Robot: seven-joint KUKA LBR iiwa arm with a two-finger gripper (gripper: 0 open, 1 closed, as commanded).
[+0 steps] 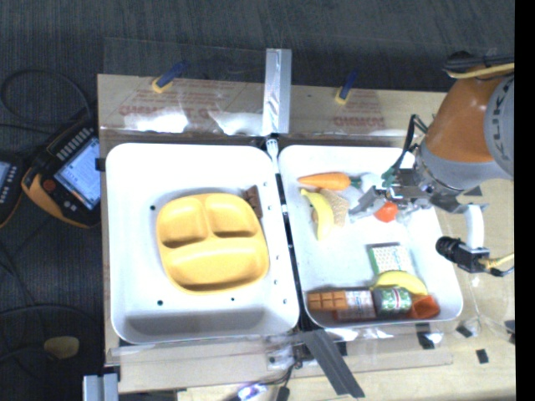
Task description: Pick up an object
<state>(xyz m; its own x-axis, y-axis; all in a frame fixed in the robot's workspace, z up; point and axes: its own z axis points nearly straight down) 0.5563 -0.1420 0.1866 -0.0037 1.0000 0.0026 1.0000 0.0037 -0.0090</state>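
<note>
At the near edge of the right bin (451, 295) a bottle (364, 303) lies on its side, its long axis running left to right along the front wall, red cap to the right. Touching it from above is a yellow, lemon-like piece (399, 281), and just behind that sits a small grater-like item (386, 257) with a green base. Farther back, near the bin's left wall, a banana (318, 211) lies with its long axis running front to back, curved, beside a pale cone-shaped object (337, 211). Behind them a carrot (324, 180) lies crosswise, its tip pointing left and its green top to the right.

The gripper (386, 200) is low over the back right of this bin, with a small red-orange object (385, 213) right at its tips; whether that object is truly gripped between the fingers is hard to say, and the fingers' spread cannot be made out.

The left bin (125, 224) holds a yellow divided tray (212, 241).
</note>
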